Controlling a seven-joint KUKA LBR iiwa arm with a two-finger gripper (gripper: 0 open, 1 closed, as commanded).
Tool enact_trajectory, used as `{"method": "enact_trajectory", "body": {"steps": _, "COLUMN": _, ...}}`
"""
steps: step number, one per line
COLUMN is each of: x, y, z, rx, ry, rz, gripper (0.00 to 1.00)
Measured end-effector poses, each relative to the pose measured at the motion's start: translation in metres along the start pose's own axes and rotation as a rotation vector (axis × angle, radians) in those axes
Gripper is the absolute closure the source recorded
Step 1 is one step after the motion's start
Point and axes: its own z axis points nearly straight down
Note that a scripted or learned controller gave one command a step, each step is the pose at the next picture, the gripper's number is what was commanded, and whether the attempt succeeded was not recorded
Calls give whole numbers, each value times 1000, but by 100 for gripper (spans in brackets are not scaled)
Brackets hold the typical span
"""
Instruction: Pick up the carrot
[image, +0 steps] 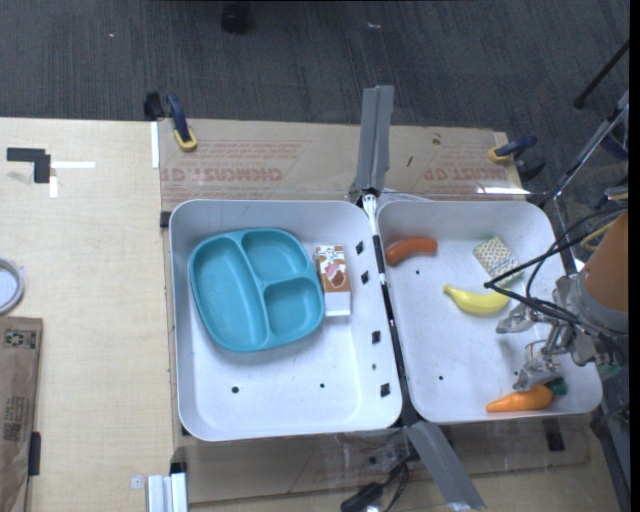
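Note:
The carrot (519, 401) is orange with a dark green top and lies on its side at the near right corner of the right bin (440, 360). My gripper (538, 368) hangs at the right side of that bin, just above the carrot's green end. Cables and metal parts of the wrist blur its outline. I cannot tell whether it touches the carrot.
In the right bin a yellow banana (477, 299) lies mid-bin, a reddish sausage (411, 248) sits at the far left, and a small checkered piece (492, 255) is at the back. The left bin (200, 400) holds a blue divided plate (257, 288) and a small printed box (333, 276).

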Motion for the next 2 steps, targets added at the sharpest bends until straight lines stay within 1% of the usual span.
{"method": "enact_trajectory", "body": {"steps": 1, "x": -3, "y": -1, "z": 1, "rx": -7, "ry": 3, "rz": -175, "gripper": 0}}
{"method": "enact_trajectory", "body": {"steps": 2, "x": -6, "y": -6, "z": 0, "rx": 0, "ry": 2, "rz": -253, "gripper": 0}}
